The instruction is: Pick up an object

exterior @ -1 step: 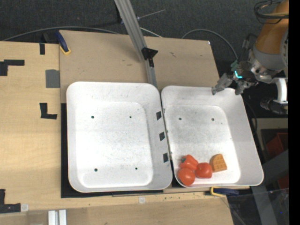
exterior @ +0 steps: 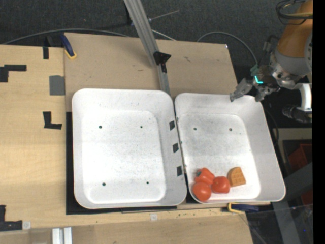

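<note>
The gripper (exterior: 250,91) hangs over the far right corner of the right bin (exterior: 254,136), just at its rim, with its two fingers spread apart and nothing between them. The grey arm with its orange band (exterior: 295,39) rises behind it toward the upper right. Well away from the gripper, toward the near edge of the same bin, lies a small cluster of objects: a tan waffle-like block (exterior: 236,176), and to its left three red tomato-like pieces (exterior: 209,183) touching one another, the block just beside the nearest of them. Farther to the gripper's left, across the divide between the bins, sits the left bin (exterior: 122,136). A slanted metal pole (exterior: 147,32) stands beyond the bins.
</note>
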Action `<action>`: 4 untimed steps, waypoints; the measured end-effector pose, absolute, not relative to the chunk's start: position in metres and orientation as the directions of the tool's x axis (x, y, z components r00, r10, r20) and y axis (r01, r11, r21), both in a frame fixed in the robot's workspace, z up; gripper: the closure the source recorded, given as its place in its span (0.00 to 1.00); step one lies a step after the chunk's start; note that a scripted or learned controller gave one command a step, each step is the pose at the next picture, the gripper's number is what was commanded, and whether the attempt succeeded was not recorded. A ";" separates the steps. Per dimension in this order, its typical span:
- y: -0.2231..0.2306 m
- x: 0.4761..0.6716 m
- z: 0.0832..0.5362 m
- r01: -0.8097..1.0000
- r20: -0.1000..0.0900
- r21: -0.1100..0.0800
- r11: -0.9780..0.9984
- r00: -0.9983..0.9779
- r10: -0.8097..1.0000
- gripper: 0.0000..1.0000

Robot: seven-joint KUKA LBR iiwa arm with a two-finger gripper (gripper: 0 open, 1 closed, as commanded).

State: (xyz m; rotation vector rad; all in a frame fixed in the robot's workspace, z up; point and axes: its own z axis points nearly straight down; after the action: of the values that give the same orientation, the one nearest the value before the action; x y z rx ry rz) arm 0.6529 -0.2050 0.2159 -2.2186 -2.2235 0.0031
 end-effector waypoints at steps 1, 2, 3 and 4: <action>-0.203 0.649 0.151 1.000 0.000 -0.007 0.002 -0.002 1.000 0.00; -0.207 0.654 0.105 1.000 -0.001 -0.005 0.002 -0.002 1.000 0.00; -0.206 0.654 0.087 1.000 -0.001 -0.004 0.003 -0.003 1.000 0.00; -0.205 0.654 0.099 1.000 -0.003 -0.002 0.005 -0.005 1.000 1.00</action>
State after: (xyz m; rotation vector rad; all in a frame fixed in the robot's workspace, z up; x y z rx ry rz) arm 0.6543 -0.2050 0.0987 -2.2164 -2.2266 0.0055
